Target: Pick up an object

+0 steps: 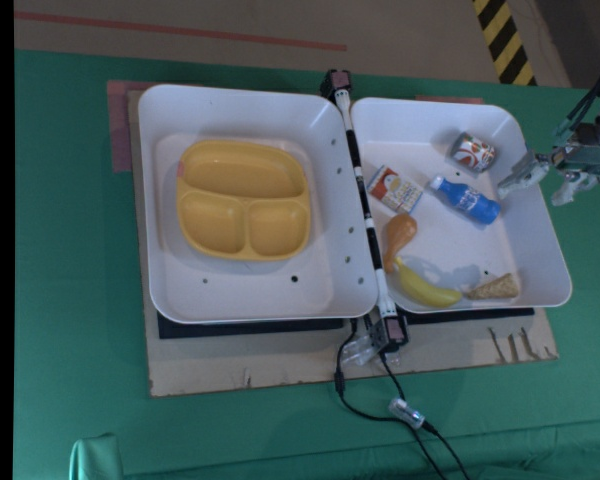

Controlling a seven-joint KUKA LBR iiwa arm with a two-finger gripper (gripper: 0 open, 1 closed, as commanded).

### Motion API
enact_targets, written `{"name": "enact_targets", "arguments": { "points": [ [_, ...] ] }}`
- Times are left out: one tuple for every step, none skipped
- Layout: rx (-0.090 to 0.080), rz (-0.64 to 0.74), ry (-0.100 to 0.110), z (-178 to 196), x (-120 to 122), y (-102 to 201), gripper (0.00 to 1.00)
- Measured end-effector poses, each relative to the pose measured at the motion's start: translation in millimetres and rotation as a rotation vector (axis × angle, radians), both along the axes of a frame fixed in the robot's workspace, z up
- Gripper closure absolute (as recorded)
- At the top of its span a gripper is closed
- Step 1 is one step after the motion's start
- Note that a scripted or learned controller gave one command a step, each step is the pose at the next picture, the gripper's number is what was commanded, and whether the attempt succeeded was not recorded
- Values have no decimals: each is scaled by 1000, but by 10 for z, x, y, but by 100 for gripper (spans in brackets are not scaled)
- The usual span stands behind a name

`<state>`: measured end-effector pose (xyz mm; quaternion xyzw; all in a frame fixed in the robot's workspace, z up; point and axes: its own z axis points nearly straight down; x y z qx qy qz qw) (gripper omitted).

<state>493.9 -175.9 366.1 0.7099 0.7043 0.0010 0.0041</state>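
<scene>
Over the right bin's (540,258) outer edge the gripper (543,179) is hovering with fingers apart, holding nothing. Nearest to it, the blue bottle (465,199) is lying just to its left inside this bin, long axis pointing roughly toward the fingers.

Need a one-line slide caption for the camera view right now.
Open gripper at right bin's edge near blue bottle, can, banana; yellow tray in left bin.

Right bin (540,258) centre open; can (472,152), bottle (466,199) crowd top.
</scene>
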Motion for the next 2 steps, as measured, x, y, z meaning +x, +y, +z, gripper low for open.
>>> {"name": "enact_targets", "arguments": {
  "points": [
    [-2,1,-5,-1733,309,-16,0],
    [-6,3,-13,-1783,943,264,0]
  ]
}}
